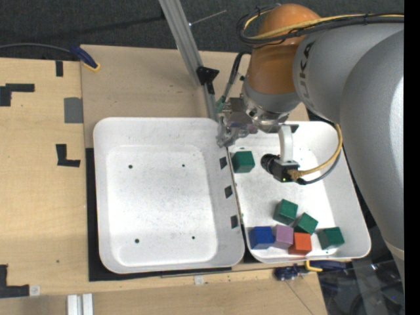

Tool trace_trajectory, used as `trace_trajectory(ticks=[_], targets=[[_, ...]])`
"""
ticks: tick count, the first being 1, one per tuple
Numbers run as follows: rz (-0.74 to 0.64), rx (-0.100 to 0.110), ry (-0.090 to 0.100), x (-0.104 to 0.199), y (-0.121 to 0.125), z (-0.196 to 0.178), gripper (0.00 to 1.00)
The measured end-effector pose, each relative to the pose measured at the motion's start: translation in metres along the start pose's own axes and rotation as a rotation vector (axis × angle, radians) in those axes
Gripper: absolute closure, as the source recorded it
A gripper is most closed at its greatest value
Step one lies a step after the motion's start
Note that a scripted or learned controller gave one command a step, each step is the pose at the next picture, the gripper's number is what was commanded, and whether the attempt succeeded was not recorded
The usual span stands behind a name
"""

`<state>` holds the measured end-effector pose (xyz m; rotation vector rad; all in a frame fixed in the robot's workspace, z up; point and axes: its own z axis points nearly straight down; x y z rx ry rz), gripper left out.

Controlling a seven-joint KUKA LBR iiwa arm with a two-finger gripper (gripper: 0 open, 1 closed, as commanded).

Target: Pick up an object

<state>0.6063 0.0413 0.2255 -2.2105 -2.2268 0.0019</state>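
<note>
While the cluster of blue cube [262, 236], purple cube [284, 235], orange cube [302, 242] and three green cubes sits at the near end of the right bin [351, 205], a lone green cube [243, 161] lies farther back. Just beyond it, slightly leftward, hangs the gripper [229, 131] over the bin's far left corner; its opening cannot be told.

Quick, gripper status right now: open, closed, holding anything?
Gripper: cannot be told. It sits at the top left corner of the right bin, just above the lone green cube, with nothing visibly held.
</note>
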Motion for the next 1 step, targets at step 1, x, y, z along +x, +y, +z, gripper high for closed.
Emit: trace_trajectory(ticks=[1], targets=[[0.000, 0.000, 0.000, 0.0541, -0.0132, 0.0069, 1.00]])
